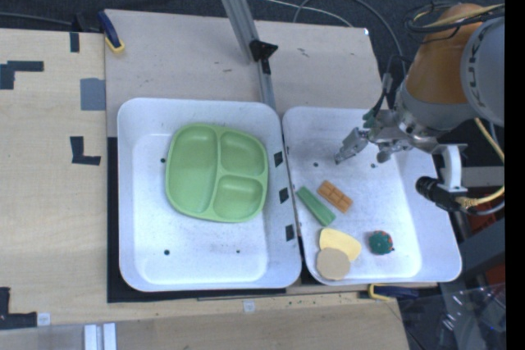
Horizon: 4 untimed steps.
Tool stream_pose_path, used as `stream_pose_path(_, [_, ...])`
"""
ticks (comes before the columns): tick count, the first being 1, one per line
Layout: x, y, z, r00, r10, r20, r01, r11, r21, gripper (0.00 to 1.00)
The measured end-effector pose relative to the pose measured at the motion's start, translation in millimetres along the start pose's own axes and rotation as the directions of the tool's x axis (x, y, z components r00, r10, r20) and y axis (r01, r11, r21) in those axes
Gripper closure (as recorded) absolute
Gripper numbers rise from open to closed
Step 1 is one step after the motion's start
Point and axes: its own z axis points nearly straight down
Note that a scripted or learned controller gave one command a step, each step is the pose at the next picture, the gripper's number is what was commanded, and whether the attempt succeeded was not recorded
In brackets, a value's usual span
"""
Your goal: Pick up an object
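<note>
So far nothing is picked: the hand (354, 145), fingers apart and empty, hovers in the right bin (410, 258) above the orange block (335, 195).

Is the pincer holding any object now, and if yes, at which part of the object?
Nothing is held. The pincer hangs over bare floor of the right bin, apart from the orange block and green stick.
</note>
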Motion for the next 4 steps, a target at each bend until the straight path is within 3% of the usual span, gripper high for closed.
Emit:
stream_pose_path(1, [0,0,0,1.000,0.000,0.000,0.000,1.000,-0.001,0.00])
stream_pose_path(2, [9,2,58,1.000,0.001,0.000,-0.001,1.000,0.005,0.00])
stream_pose_path(3, [10,2,103,1.000,0.001,0.003,-0.001,1.000,-0.002,0.00])
stream_pose_path(4, [11,2,92,1.000,0.000,0.001,0.000,1.000,0.000,1.00])
